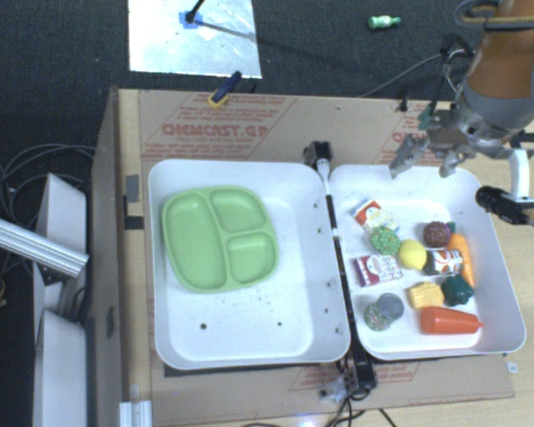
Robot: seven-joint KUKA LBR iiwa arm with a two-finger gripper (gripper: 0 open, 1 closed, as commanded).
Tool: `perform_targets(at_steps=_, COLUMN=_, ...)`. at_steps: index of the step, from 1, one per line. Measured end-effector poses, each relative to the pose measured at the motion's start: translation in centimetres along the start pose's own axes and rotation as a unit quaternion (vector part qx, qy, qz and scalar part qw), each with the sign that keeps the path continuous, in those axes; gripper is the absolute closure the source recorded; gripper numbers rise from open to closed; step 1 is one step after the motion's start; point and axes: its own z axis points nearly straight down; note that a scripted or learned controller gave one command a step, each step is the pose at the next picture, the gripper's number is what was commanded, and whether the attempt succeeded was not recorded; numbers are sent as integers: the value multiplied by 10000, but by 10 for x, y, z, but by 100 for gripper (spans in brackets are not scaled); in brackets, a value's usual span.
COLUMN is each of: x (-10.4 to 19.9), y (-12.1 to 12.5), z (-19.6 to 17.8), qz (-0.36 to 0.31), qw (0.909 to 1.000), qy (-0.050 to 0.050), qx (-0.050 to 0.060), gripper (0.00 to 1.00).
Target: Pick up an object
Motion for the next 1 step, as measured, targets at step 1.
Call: perform_targets(at_steps=1, x=-6, y=-8, z=104, qz=8, qw=10000, qy=3, qx=21, gripper=0)
